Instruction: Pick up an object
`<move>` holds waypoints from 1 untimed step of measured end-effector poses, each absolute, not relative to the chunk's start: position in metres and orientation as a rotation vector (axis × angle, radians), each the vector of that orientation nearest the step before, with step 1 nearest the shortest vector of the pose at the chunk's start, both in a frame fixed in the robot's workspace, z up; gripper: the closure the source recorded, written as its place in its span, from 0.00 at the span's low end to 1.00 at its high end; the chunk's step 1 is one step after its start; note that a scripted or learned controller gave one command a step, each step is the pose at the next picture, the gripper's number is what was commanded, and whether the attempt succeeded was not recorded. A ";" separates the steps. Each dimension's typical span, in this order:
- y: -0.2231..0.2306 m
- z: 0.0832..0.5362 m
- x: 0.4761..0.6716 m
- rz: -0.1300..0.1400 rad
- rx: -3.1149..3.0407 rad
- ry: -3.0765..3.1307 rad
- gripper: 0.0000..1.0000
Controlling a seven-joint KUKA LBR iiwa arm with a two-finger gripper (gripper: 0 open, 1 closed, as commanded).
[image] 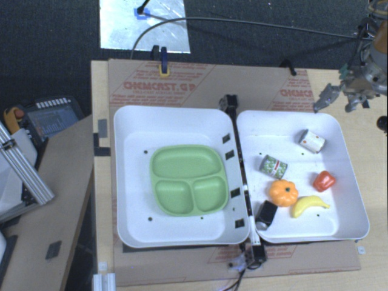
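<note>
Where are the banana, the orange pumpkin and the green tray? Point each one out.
banana (310,205): camera view, middle of its curved body.
orange pumpkin (283,193): camera view, centre of its top.
green tray (186,179): camera view, central divider ridge.

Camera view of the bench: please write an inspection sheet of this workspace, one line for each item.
Surface: two white bins side by side, left bin and right bin, on a brown board.
Job's things: in the right bin, a white box, green can, red pepper, orange pumpkin, yellow banana, black block.
Clutter: green divided tray in the left bin.
Grippers: gripper open, above the right bin's far right corner, holding nothing.
Cables: black cable across the dark floor behind the bench.
Surroundings: silver sheet on the floor; handheld controller at left.
</note>
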State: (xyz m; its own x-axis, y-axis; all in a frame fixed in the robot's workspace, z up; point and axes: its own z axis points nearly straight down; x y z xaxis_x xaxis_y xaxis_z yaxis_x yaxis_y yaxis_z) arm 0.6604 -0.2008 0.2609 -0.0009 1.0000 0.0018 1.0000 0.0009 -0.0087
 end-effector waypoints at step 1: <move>-0.200 0.268 0.663 -0.002 -2.219 -2.227 0.00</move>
State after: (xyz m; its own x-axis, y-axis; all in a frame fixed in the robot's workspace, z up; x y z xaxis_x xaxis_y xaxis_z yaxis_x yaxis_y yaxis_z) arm 0.6625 -0.2002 0.2683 -0.0035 1.0000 -0.0009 1.0000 0.0035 0.0024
